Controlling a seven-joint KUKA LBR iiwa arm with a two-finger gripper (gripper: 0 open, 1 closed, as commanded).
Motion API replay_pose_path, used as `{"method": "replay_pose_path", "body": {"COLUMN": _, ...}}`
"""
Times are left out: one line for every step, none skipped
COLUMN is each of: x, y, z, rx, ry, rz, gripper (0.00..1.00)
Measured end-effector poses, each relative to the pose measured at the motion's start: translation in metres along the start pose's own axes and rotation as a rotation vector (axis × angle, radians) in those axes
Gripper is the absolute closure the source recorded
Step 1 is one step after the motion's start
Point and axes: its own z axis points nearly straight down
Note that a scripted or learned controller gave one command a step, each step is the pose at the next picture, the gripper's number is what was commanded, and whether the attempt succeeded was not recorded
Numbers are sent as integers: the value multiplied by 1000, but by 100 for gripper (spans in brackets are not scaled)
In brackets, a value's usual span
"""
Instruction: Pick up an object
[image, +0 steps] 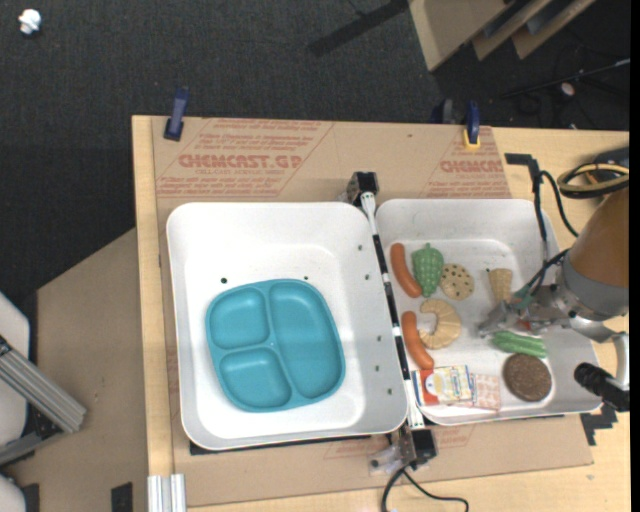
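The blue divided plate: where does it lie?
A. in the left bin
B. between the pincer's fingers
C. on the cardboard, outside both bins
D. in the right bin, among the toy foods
A: the blue divided plate rests flat on the floor of the left bin, while the toy foods, such as the cookie, lie in the right bin.

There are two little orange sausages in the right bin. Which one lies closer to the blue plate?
The lower sausage, beside the croissant, lies closer to the blue plate. The upper sausage sits farther back, next to the green toy.
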Motion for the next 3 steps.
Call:
{"method": "replay_pose_path", "body": {"x": -2, "y": 1, "z": -10, "rx": -4, "ry": -4, "rz": 2, "gripper": 100}}
{"method": "replay_pose_path", "body": {"x": -2, "y": 1, "z": -10, "rx": -3, "ry": -4, "rz": 2, "gripper": 0}}
{"method": "replay_pose_path", "body": {"x": -14, "y": -38, "z": 1, "rx": 5, "ry": 2, "rz": 4, "gripper": 0}}
